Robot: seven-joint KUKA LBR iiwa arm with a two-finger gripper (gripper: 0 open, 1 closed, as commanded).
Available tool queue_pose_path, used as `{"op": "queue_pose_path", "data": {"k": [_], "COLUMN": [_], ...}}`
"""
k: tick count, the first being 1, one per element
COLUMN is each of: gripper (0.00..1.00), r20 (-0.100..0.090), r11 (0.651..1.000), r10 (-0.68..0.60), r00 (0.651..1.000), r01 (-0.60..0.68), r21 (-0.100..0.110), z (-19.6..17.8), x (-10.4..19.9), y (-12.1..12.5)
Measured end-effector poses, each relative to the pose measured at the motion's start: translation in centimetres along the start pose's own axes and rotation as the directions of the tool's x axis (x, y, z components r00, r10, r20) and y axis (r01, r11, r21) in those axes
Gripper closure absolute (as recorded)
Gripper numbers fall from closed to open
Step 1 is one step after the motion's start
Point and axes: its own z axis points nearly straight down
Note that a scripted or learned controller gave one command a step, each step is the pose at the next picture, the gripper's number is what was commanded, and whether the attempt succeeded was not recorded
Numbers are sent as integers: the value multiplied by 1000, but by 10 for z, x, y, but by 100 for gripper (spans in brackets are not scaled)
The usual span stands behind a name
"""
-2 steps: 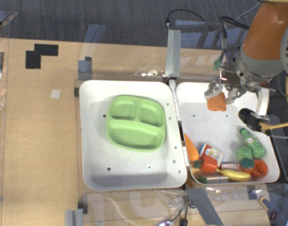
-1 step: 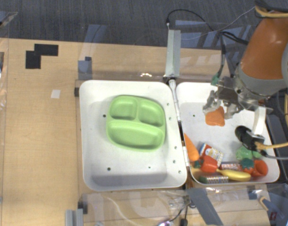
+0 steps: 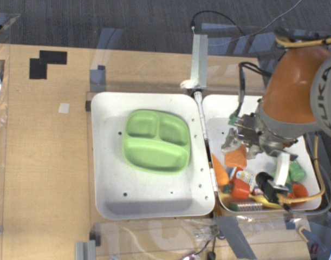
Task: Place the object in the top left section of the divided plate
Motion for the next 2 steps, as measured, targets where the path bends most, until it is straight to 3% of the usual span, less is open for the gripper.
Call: {"op": "queue_pose_path", "data": {"k": [1, 2], "gripper": [100, 100], "r20": [0, -1], "r11": [1000, 946], "r10": [-8, 325], "r00": [1000, 946], "r01": [8, -325], "r21": [0, 0], "z": [9, 3], "x": [22, 39], "y": [-5, -9]}}
